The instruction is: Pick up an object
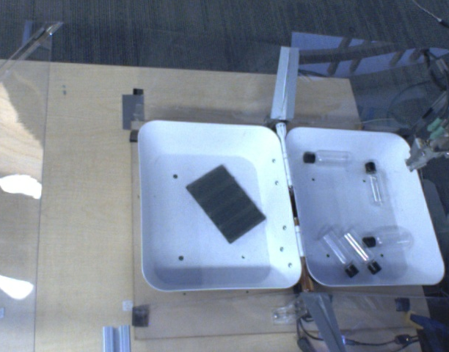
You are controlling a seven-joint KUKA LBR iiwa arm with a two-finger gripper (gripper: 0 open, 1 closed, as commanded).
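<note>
Start with the biggest candidate: the dark grey pad (226, 203) lies flat and skewed near the middle of the left bin (147, 196), well apart from every wall. It probably gives the claw little edge to bite on, so you would have to come down square to one of its short sides.

The clear vials with black caps in the right bin (400, 141) look like easier picks. The upper vial (329, 157) lies alone near the far-left corner. A second vial (373, 185) also lies alone further right. Either one gives you room on both sides, so close across its width, not along its length. Avoid the cluster of vials (349, 249) near the front wall, because they lie just beside or touching one another and will likely roll. From this view you cannot tell how far the claw is open or whether it has hold of anything.

The tabletop (78, 218) is pale wood with bright glare patches on the left. A metal post (285, 83) stands behind the seam between the bins. Dark carpet (173, 13) lies beyond the tabletop, and loose cables (437, 101) hang to the right.
</note>
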